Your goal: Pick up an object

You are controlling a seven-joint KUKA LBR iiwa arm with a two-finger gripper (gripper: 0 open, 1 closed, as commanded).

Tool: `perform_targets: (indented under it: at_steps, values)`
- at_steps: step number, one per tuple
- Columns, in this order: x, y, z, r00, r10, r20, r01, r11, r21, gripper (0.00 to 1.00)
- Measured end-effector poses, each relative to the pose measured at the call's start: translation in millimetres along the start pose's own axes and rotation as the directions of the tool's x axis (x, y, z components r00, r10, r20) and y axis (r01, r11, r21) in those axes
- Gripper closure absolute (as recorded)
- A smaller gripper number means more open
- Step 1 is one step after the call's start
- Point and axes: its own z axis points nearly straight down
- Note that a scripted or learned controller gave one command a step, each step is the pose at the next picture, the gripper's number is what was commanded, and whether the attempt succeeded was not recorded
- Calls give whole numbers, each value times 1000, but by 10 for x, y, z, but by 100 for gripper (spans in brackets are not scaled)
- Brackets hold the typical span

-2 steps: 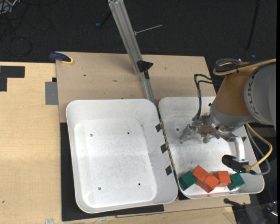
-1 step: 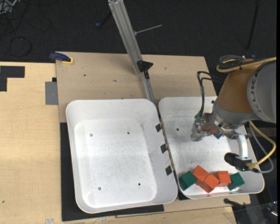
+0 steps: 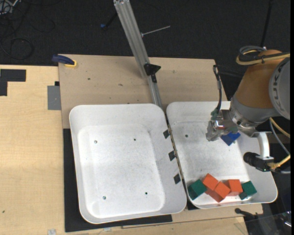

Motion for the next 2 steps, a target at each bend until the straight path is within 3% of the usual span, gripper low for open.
perform_targets:
  at_steps: [1, 2]
  values:
    - [-64, -72, -580, 1000, 1, 1, -1, 1000, -2, 100]
    - [-80, -69, -804, 1000, -6, 0, 6, 1000, 0, 100]
